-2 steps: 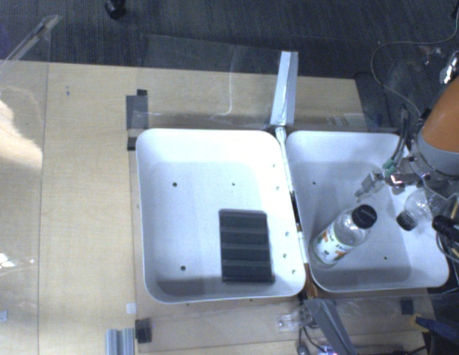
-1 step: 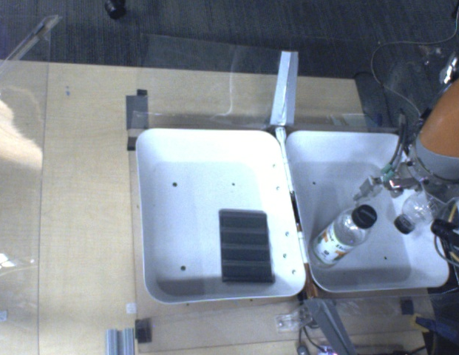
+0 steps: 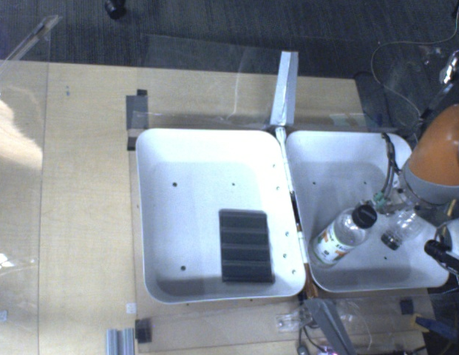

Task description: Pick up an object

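arm [image 3: 440,157] in over right bin [image 3: 325,150], clear bottle [image 3: 346,234] lying there w/ black cap; ridged black block [image 3: 245,246] in left bin [image 3: 185,154]; jaws' state can't tell.

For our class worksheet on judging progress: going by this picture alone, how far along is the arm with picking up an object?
Done: the arm has reached into the right bin, above the clear bottle.
In hand: nothing is visibly held; the bottle lies on its side on the bin floor, and the pincer is hard to make out.
Left: gripping and lifting an object. The black ridged block lies untouched in the left bin.
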Robot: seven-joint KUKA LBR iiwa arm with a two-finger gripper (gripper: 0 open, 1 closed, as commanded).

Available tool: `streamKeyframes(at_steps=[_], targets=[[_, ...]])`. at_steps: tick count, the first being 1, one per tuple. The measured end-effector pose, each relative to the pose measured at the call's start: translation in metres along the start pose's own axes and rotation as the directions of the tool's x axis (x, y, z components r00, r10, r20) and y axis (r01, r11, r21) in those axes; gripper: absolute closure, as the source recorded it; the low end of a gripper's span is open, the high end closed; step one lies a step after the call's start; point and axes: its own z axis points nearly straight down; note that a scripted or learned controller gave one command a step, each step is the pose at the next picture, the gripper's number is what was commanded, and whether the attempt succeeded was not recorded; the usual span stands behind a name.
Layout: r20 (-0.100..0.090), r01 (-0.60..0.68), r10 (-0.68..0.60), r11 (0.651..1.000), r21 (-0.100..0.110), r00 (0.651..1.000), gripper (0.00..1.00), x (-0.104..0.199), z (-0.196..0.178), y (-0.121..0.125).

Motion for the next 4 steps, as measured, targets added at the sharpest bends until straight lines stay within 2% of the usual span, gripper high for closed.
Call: streamKeyframes(at_steps=[1,2,3,4], targets=[[0.001,0.214,-0.214,0.977,-0.002,0.977,0.0,0.042,0.0,0.04],[-0.001,0.031,-0.031,1.0,0.0,1.0,0.0,0.044,0.001,0.082],[-0.002,-0.075,0.075,0.997,0.006,0.997,0.0,0.045,-0.017,0.08],[0.0,-0.066,0.066,0.998,0.001,0.998,1.0,0.046,-0.029,0.082]])
